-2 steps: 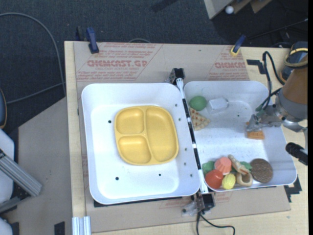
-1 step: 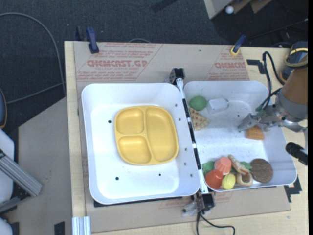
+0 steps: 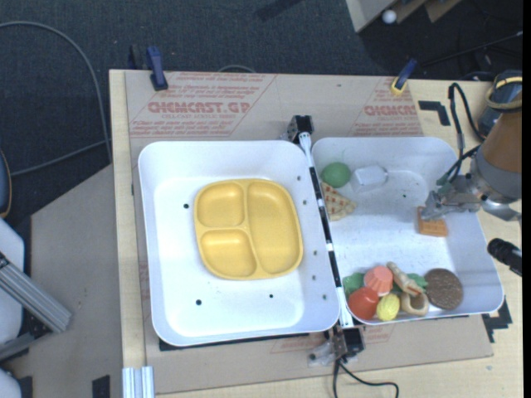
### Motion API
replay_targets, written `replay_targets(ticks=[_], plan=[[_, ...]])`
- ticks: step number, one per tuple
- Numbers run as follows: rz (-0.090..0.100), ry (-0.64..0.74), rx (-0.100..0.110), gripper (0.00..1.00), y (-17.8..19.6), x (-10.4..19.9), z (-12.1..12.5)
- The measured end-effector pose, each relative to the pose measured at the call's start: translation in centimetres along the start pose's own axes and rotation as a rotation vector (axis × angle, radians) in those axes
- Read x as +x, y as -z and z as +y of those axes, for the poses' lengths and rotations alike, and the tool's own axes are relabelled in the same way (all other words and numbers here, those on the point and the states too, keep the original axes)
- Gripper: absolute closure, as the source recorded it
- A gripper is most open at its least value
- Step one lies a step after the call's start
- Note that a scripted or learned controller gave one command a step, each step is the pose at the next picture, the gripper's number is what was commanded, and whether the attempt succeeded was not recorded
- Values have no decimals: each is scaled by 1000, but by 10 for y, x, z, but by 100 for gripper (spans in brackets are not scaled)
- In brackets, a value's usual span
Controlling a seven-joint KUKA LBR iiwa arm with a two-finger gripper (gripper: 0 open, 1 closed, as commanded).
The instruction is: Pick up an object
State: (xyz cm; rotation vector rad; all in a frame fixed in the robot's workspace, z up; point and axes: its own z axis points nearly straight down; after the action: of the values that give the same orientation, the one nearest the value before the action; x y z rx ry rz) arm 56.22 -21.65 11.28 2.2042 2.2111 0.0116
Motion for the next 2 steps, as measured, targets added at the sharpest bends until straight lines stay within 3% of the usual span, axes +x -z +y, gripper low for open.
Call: replay_targets(ticks=[1,2], plan=[[0,0,0,0,0,0,0],[12,-2,22,0,-28,4,-14]])
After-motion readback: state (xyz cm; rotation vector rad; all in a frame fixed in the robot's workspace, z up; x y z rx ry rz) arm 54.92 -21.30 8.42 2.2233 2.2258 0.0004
